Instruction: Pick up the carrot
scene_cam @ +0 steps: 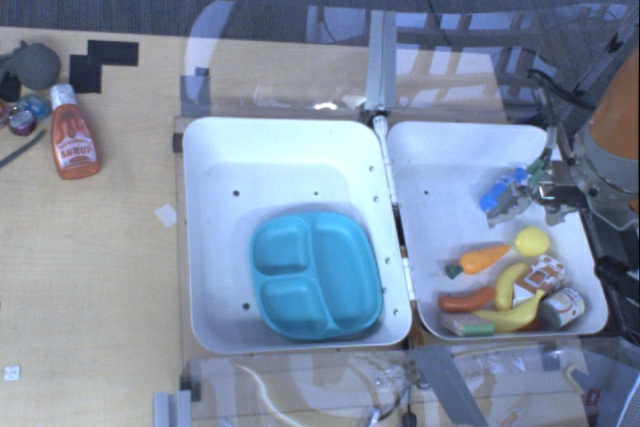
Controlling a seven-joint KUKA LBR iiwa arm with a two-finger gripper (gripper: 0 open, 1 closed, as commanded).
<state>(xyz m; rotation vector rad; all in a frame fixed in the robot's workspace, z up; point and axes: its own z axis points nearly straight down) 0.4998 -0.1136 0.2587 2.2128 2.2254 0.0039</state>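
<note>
On the left bench a ketchup bottle (75, 143) stands, far from my work. The left bin (215, 215) holds a blue divided plate (315, 273). In the right bin (430, 215) the carrot (482, 260) lies, with a sausage (467, 300) below it and a banana (510, 300) and a lemon (532, 242) just beside. My pincer (510, 195) hovers above the carrot; whether it is released or clenched, I cannot tell. The risk: the close neighbours may be caught instead, or the carrot may roll aside.
</note>
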